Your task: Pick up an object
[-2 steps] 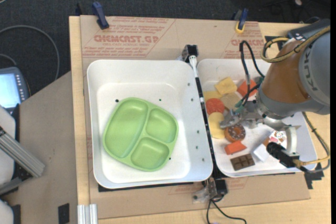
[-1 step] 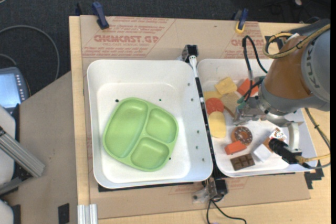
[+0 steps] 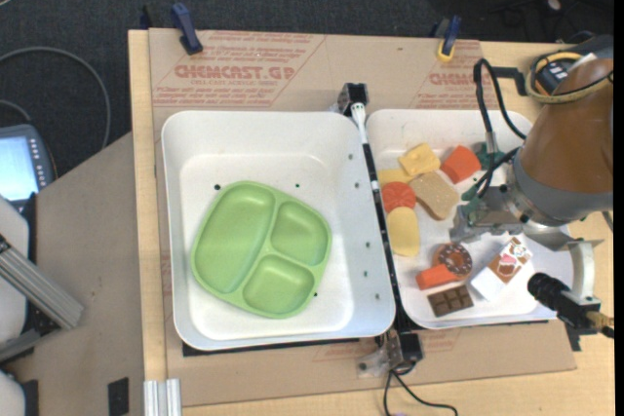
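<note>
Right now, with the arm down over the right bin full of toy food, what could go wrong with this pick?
1. The toy food is crowded: the donut, chocolate bar and orange piece nearly touch, so the gripper may nudge neighbours or catch two.
2. The cake slice lies near the bin wall, which could block a grasp there.

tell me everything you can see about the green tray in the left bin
The green tray is a pale green, plastic-looking plate with rounded corners and three recessed compartments, all unfilled. It lies flat, turned at a slant, on the floor of the left bin, nearer its front. Nothing rests on it.
</note>
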Robot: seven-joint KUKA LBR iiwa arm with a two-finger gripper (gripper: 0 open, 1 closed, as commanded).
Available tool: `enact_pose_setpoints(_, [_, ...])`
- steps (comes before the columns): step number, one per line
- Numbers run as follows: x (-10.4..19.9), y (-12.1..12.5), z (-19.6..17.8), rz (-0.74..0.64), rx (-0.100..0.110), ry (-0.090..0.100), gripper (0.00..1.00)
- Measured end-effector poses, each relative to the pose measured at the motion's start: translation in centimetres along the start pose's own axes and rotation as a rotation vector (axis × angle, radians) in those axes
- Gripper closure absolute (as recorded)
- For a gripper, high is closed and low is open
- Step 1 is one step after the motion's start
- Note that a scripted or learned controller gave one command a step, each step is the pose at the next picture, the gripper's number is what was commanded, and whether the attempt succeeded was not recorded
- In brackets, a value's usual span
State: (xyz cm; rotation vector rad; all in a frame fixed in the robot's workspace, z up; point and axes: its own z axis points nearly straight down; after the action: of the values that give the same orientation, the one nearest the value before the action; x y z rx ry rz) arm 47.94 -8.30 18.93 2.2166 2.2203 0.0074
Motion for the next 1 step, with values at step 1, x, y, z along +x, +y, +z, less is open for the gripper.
enact_pose_setpoints(1, [5.78,0.49,-7.8,-0.006,-0.003,0.002,1.0])
